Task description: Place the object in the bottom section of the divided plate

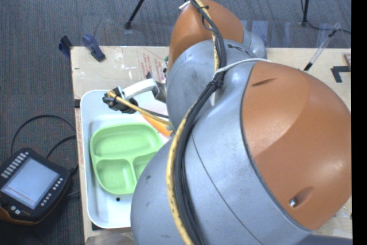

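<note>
A light green divided plate lies in the left white bin; it has one wide section at the top and two smaller ones below, and nothing shows in them. A slim orange object pokes out at the plate's upper right rim, mostly covered by the arm. My gripper is above the plate's far edge, largely hidden behind the grey and orange arm. The view does not show whether the orange object is in my gripper or resting on the plate.
The arm's bulk covers the bench's right half and the plate's right side. A small dark speck lies in the bin below the plate. A blue clip sits at the bench's far left corner. A teach pendant lies on the floor at left.
</note>
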`<action>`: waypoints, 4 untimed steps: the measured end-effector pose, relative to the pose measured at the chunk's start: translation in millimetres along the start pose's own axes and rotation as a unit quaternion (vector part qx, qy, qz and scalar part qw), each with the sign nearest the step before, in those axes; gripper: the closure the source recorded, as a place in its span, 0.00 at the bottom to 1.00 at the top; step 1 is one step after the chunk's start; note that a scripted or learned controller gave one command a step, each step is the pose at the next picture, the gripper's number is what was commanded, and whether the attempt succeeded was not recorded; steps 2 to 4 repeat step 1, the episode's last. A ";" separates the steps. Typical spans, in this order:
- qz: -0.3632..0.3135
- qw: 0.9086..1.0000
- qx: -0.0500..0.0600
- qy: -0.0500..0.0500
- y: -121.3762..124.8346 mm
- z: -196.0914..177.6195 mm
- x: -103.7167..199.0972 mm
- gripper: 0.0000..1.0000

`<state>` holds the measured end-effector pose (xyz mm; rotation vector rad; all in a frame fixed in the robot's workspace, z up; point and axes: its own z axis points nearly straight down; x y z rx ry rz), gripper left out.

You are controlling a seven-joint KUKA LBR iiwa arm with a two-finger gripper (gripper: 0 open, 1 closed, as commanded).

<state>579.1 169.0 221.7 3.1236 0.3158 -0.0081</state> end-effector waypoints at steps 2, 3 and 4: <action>-0.011 1.000 0.001 0.002 -70.9 133.5 29.6 1.00; -0.011 1.000 0.001 0.002 -70.9 133.5 29.6 1.00; -0.011 1.000 0.001 0.002 -70.9 133.5 29.6 1.00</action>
